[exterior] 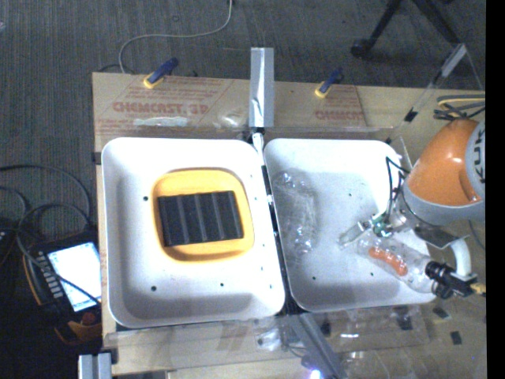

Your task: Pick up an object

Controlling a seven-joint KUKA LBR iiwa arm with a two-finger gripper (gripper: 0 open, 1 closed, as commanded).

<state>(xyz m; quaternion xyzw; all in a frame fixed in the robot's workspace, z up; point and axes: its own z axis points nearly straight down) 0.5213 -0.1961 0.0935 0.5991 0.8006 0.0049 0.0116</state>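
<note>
A yellow tray-like object with a black ribbed insert (202,215) lies flat in the left bin (126,290). In the right bin (331,164) a crumpled clear plastic piece (293,212) lies left of centre. A clear plastic bottle with orange bits inside (392,258) lies near that bin's lower right corner. My gripper (371,229) hangs low over the right part of the right bin, just above and left of the bottle. Nothing shows as held in it.
The arm's orange band (446,168) and grey wrist overhang the right bin's right rim. A central divider (268,212) separates the bins. Cardboard with two clamps (160,72) lies behind the bins, and a tablet (71,271) sits left of the bench.
</note>
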